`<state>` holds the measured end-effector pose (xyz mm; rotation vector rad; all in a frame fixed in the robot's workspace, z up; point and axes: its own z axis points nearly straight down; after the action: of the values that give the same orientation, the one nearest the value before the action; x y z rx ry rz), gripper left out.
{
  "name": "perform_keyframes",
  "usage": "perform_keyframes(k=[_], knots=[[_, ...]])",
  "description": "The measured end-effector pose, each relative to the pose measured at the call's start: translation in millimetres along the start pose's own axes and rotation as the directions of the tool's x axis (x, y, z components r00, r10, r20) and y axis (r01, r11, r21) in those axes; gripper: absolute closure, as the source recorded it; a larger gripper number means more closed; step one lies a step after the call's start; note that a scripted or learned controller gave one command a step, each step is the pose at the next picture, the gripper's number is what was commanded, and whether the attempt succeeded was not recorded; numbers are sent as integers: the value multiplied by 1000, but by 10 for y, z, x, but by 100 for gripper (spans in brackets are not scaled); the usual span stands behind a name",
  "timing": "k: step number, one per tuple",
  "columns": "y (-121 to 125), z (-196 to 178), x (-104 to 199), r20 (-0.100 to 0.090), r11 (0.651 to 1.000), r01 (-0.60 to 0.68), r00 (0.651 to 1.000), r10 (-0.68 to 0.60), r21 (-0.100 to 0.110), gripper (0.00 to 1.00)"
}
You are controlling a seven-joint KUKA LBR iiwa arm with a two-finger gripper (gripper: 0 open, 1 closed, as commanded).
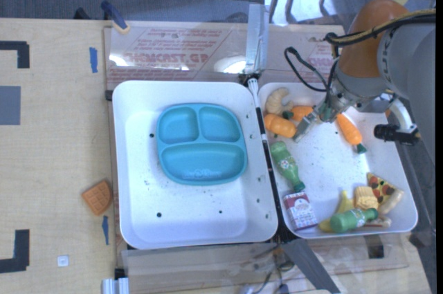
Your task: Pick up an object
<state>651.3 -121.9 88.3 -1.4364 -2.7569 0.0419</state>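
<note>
While the grey arm (408,57) reaches in from the right, a waffle-patterned toy biscuit (97,196) lies alone on the pale wooden tabletop (48,147) at far left, just outside the left bin (138,216). That white bin holds a blue divided plate (201,144), set flat near its centre, with three compartments facing up. Across the divider, the right bin (405,216) is crowded with toy food. A croissant (277,99) sits at its upper left corner, with an orange piece (279,125) just below it and another orange piece (302,111) beside it. A green bottle (286,165) lies tilted along the left wall, and a small red-and-white carton (300,209) rests near the front edge. At the front right corner, a banana (343,201), a corn cob (365,197), a pizza slice (383,187) and a second green bottle (351,218) are bunched together, touching. A carrot (349,131) lies tilted near the back right. The claw (311,121) hangs low over the bin's upper middle, between the orange pieces and the carrot, its metal fingers (302,126) pointing down and to the left, slightly parted, with nothing seen between them. An orange band (367,37) wraps the arm above the wrist, and black cables (308,71) loop beside it.
</note>
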Motion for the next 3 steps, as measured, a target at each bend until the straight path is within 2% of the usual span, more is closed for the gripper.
perform_keyframes(k=[1,2,3], knots=[[-465,29,-866,-15,997,72,997,-73,-23,0],[-428,-108,-926,25,996,75,997,-75,-39,100],[-605,-405,-141,20,999,27,999,-27,-42,100]])
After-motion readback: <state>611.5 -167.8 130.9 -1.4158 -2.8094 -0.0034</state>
